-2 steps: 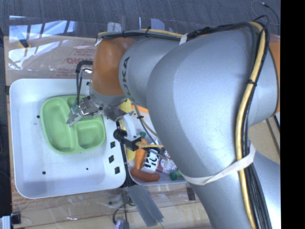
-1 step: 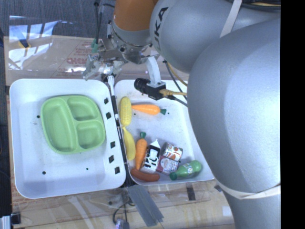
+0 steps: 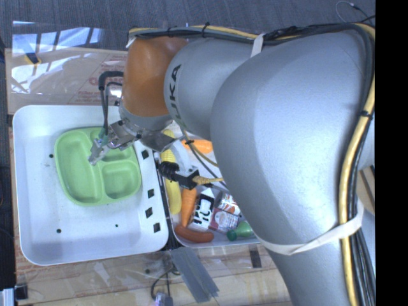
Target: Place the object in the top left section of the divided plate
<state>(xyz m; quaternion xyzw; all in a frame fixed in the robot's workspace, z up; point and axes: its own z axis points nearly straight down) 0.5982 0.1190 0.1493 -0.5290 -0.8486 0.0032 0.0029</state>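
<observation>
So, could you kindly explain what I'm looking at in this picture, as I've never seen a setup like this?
This is one camera above a bench, looking down at a slant. The big grey shape is a robot arm reaching in from the right. Its gripper hangs over a green divided plate lying in the left white bin. I can't tell whether it holds anything. The right bin holds toy food: a carrot, a sausage and small cartons.
</observation>
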